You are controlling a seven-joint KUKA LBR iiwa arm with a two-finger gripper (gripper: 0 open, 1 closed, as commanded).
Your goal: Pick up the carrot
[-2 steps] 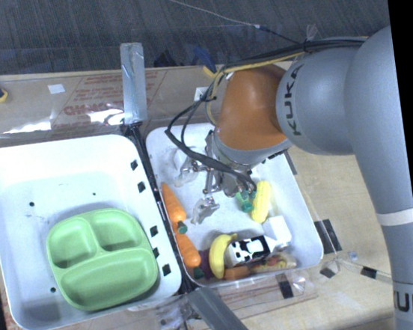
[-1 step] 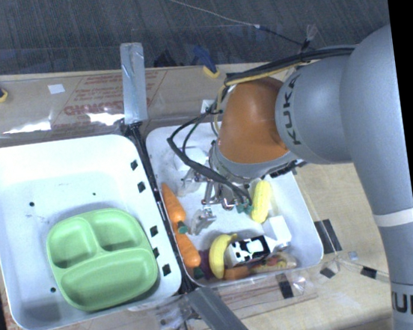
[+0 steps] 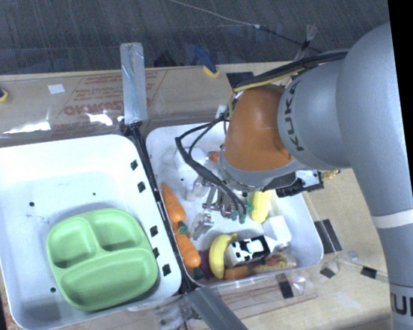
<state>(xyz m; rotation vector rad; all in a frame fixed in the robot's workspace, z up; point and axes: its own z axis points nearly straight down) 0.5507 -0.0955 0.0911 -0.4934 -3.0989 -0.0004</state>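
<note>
- Lower centre of the frame: a grey metal bracket [image 3: 217,314] lies over the near rims where the two bins meet.
- Lower right: the right bin [image 3: 305,227] holds a clutter of toys along its near wall, among them a yellow banana [image 3: 220,253] and a black-and-white toy [image 3: 248,250] just beside it.
- Left wall of that bin: the carrot [image 3: 175,206] lies lengthwise against the wall, and an orange piece with a green top [image 3: 188,250] lies just below it toward the near corner.
- Lower left: the left bin [image 3: 12,178] bears a green divided plate [image 3: 102,259] in its near half.
- Middle of the right bin: the gripper [image 3: 215,204] hangs just right of the carrot, apart from it; whether its jaws stand apart or together cannot be told.
- Right of centre: the arm [image 3: 336,117], with its orange band [image 3: 256,131], reaches in over the right bin.
- Upper frame: a brown board [image 3: 92,100] lies behind the bins.
</note>
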